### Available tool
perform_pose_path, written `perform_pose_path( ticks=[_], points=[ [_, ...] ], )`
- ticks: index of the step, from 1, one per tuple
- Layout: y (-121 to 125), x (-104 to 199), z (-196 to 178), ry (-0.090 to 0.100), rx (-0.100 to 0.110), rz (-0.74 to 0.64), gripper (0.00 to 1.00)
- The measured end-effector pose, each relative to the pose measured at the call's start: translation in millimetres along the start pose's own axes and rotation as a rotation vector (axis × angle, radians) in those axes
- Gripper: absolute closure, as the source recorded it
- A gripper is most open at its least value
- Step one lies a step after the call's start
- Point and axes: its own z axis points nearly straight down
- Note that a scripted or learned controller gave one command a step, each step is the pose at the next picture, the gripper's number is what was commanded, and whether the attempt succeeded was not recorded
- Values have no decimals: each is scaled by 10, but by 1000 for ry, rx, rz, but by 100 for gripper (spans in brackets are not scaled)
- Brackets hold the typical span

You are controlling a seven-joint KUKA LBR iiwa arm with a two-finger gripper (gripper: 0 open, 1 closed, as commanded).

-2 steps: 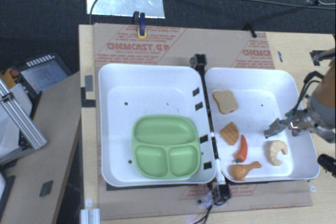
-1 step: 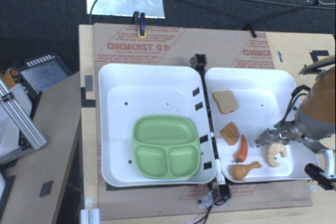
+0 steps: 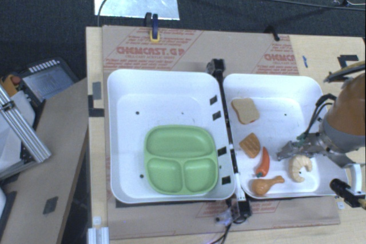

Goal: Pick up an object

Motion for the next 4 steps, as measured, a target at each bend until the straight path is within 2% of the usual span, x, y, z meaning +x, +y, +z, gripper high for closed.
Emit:
perform_pose_path(
  ticks=[1, 3, 4],
  points=[
    [10, -3, -112, -1, -3, -1, 100],
    [-35, 29, -1237, -3, -7, -3, 100],
    [56, 512, -1271, 1, -3, -8, 100]
  ],
)
